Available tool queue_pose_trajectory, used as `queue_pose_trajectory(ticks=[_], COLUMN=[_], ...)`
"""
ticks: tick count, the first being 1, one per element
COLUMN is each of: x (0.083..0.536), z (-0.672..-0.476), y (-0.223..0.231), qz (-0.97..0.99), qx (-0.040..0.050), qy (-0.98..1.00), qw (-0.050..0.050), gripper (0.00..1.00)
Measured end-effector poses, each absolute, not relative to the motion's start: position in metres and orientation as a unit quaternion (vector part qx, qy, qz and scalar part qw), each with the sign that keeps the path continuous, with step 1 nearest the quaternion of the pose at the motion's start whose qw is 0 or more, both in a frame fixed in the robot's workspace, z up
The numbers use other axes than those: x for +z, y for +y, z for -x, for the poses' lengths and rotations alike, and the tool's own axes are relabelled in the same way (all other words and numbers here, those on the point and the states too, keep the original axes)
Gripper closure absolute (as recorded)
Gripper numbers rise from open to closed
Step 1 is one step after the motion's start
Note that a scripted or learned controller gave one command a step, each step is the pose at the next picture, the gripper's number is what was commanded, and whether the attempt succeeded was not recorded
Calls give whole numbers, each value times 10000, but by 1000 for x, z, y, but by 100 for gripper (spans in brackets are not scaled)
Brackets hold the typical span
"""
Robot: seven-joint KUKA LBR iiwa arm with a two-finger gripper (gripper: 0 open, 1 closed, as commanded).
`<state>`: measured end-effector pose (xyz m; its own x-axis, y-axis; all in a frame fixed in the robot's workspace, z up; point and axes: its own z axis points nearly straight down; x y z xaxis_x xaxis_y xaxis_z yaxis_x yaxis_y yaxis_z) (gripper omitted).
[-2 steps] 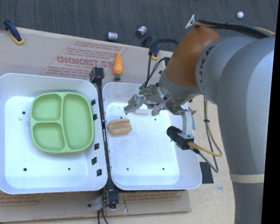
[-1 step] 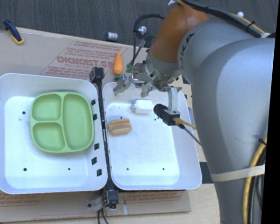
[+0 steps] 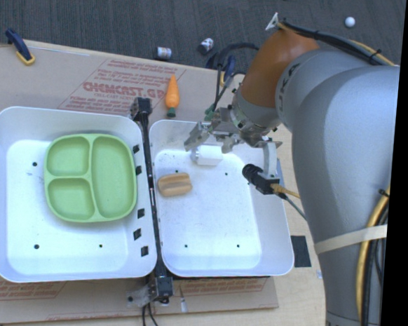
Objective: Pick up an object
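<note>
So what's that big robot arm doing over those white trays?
The grey robot arm is reaching into the right bin, its gripper right over a small white block near the bin's far edge. Whether it has hold of the block is unclear. A hot dog toy lies nearby. The left bin holds a green divided plate.

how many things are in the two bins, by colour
green: 1, the divided plate in the left bin
tan: 1, the bread roll in the right bin
white: 1, the small block in the right bin, under the gripper
total: 3
</note>
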<state>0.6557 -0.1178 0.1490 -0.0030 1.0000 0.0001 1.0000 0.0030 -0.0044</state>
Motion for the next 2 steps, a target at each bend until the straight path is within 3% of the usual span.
queue_pose_trajectory(ticks=[1, 2], x=[138, 193], z=[-656, -657], y=[-144, -46], qz=[7057, 7047], qx=[5, -8], qy=[-7085, -7095], qw=[7, 8], gripper=[0, 0])
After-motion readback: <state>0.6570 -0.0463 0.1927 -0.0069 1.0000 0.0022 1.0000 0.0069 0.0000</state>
